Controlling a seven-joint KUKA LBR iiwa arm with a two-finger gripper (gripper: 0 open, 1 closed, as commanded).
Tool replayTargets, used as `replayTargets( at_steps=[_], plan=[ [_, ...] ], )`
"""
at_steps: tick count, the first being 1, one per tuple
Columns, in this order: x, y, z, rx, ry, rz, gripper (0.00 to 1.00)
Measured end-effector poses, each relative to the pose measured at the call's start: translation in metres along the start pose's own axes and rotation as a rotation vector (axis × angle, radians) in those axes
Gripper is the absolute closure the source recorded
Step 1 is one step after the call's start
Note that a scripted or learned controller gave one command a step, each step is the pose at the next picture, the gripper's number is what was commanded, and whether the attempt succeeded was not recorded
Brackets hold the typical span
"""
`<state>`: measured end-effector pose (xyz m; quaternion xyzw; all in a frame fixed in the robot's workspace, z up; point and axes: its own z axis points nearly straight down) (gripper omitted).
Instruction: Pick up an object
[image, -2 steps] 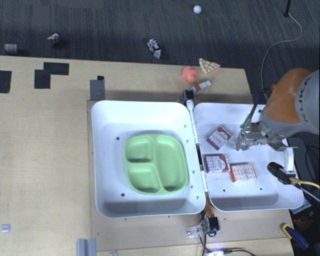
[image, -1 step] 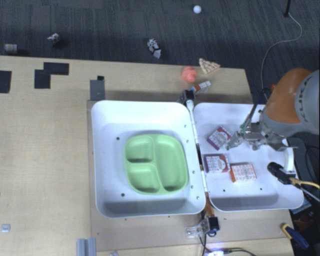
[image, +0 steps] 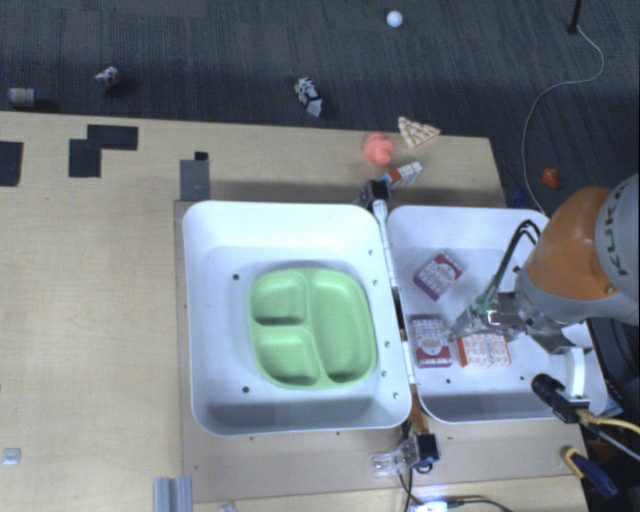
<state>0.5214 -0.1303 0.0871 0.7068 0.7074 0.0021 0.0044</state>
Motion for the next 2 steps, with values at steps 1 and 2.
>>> replayTargets(
  at_steps=[1,2],
  plan=[
    [0.001,0.002,-0.011,-0.004,0.000,-0.001,1.00],
    [0.103,-0.033,-0.098,0.006,0.004,-0.004,1.00]
  ],
)
